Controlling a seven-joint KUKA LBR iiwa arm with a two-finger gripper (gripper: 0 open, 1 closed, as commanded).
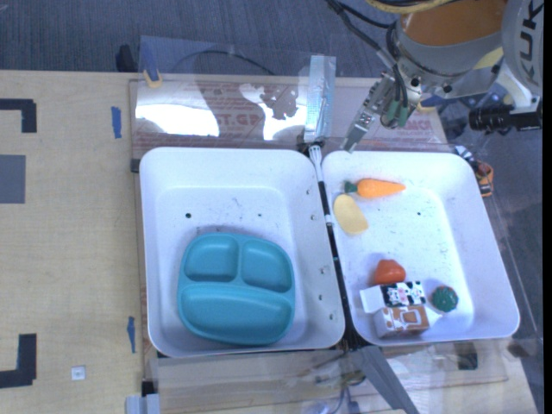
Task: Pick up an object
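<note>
camera view | hand [358,132] state unclear, above bins | carton [405,319] print unreadable

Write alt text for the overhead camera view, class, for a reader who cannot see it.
A gripper hangs above the far edge of the right bin, which holds a carrot, a yellow piece and small toys. The left bin holds a teal divided plate.

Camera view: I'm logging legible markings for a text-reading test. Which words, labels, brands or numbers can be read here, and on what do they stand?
"KU": dark letters on the arm's white housing, cut off at the picture's edge.
Brown carton: printed front, too small to read.
Black-and-white box: pattern, no legible text.
Reddish print behind the bins: washed out by glare, unreadable.
</note>
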